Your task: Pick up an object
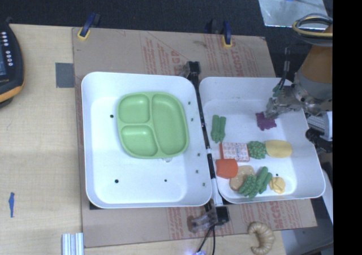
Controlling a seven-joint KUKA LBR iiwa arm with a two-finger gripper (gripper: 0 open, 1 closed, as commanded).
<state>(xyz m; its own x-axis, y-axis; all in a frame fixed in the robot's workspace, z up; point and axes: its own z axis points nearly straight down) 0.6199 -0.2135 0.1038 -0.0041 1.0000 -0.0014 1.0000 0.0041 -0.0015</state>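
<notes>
- Dark carpet lies beyond the far edge of the wooden desk [39, 152], and a brown cardboard sheet [141, 50] clipped at its far edge lies under two white bins.
- Camera view: the left bin [102, 186] holds a light green divided plate [153, 124] with three compartments, lying flat toward the far half of the bin.
- The right bin [237, 93] holds a scatter of toy food, mostly in its near half.
- A green pepper-like piece [218, 128] lies close to the bin's left wall; a red-and-white checked packet [235, 151] sits nearer, touching a red block [227, 168] below it.
- A green broccoli piece [257, 149] lies just beside a yellow lemon-like piece [278, 148].
- Near the front wall lie a tan cookie [244, 172], green bean pods [255, 183] across it, and a small yellow piece [277, 184].
- A purple object [266, 121] lies on the bin floor toward the far right, apart from the other food.
- The gripper [275, 107] reaches in from the right, low over the bin, its tip just above and beside the purple object; whether the fingers are parted or closed, and whether they touch it, cannot be told.
- Outside the bins, a tan croissant shape [261, 236] lies on the cardboard's near edge, and a black and orange handset [8, 67] rests at the desk's left edge.
</notes>
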